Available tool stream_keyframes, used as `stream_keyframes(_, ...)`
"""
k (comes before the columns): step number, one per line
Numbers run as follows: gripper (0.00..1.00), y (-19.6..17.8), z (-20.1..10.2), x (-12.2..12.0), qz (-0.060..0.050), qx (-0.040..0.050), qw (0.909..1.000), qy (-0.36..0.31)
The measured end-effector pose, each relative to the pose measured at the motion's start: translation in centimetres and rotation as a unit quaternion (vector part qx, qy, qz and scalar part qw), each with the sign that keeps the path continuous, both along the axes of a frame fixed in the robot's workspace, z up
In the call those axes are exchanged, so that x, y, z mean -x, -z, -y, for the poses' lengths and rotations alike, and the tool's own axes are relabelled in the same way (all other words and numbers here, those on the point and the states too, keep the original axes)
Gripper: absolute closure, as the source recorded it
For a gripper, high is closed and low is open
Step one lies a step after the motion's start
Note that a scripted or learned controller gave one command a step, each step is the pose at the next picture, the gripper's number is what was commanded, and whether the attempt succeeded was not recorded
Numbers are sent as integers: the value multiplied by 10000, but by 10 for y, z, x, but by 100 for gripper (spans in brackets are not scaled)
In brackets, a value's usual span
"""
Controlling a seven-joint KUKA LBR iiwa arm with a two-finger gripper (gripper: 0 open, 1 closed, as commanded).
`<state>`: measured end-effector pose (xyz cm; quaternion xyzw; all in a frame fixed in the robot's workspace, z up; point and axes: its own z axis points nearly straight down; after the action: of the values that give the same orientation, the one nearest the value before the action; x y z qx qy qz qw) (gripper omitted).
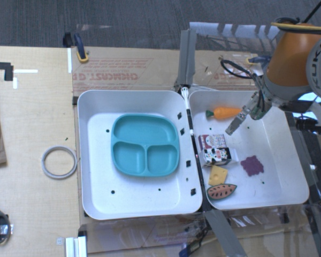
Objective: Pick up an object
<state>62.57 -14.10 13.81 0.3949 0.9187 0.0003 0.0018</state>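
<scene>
Objects for picking sit in the right bin (289,143): I see an orange toy carrot (226,112) near the far wall, a small printed carton (214,148) by the left wall, a yellow cheese-like wedge (219,175) just below it, a brown oval piece with a green edge (221,191) at the near left corner, and a purple flat piece (252,165) toward the middle. The carton and the yellow wedge look to be touching or nearly so. My gripper (235,125) hangs over the far part of this bin, tilted down toward the left, its tip just right of the carrot and above the carton. I cannot tell how the fingers stand from this angle; nothing visible sits between them. In the left bin (93,159) lies a teal three-compartment plate (146,145). On the bench to the left of the bins rests a grey ring (59,161).
</scene>
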Motion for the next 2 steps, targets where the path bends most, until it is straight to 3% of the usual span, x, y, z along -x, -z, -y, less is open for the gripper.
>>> stream_keyframes(1, 0, 0, 0, 0, -1, 0, 10000, -1)
stream_keyframes(2, 0, -33, 77, 19, 2, 7, 9998, 184)
